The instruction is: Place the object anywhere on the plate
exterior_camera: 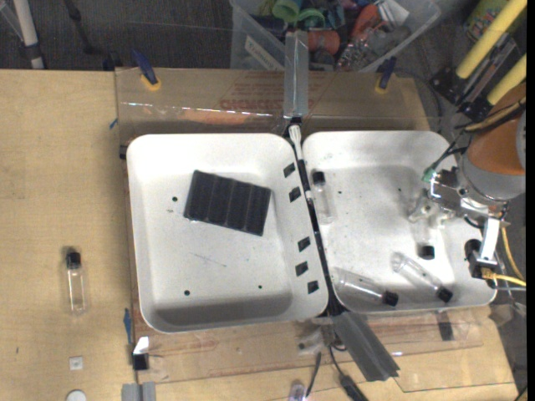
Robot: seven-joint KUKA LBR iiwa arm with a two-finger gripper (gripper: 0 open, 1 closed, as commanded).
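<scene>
The arm is sitting at the right edge of the frame, and its gripper [430, 210] is hanging low over the right bin [368, 153], in that bin's right-hand part. The metal around the tip is cluttered and glinting, and whether the jaws are wide or narrow I cannot tell; nothing is showing clearly between them.

The objects look to be the clear vials with dark caps. One vial [319, 192] is lying near the divider at centre frame, another vial [359, 286] is resting at the lower middle of the right bin, and a third vial [420, 273] is lying lower right, just below the gripper. A small dark cap [425, 251] is sitting between that one and the gripper. The dark ribbed plate [228, 202] is waiting in the left bin [150, 291], centre left of the frame, well apart from the arm.

Here is the worry: these vials are round, smooth and see-through, so a pinch is likely to be squirting one sideways or closing on air. The carry is also crossing the raised divider, where a loose grip could be dropping the vial short. And a round vial landing on that plate could be rolling straight off.
</scene>
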